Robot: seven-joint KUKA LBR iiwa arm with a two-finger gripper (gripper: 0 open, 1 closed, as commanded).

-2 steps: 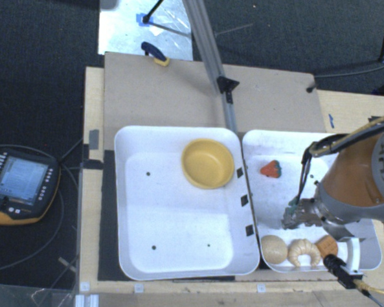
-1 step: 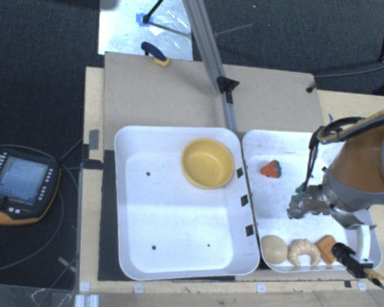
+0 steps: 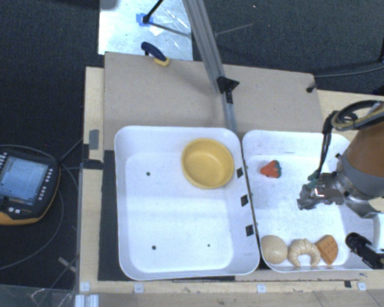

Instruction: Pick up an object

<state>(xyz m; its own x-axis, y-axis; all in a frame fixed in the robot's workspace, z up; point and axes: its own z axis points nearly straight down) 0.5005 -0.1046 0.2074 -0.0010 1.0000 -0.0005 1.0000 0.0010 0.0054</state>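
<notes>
Strawberry (image 3: 271, 168) in right bin (image 3: 285, 220), claw (image 3: 309, 197) nearby

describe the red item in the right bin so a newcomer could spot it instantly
Start at the right bin, the one the gripper is over. Near its far left corner, beside the divide from the left bin, lies a small strawberry toy, alone on bare white. It is the only red item; the egg, croissant and waffle piece are tan and lined along the near edge.

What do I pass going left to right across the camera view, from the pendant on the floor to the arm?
Teach pendant → yellow bowl in the left bin → strawberry → egg-shaped piece → croissant → gripper → waffle piece.
</notes>
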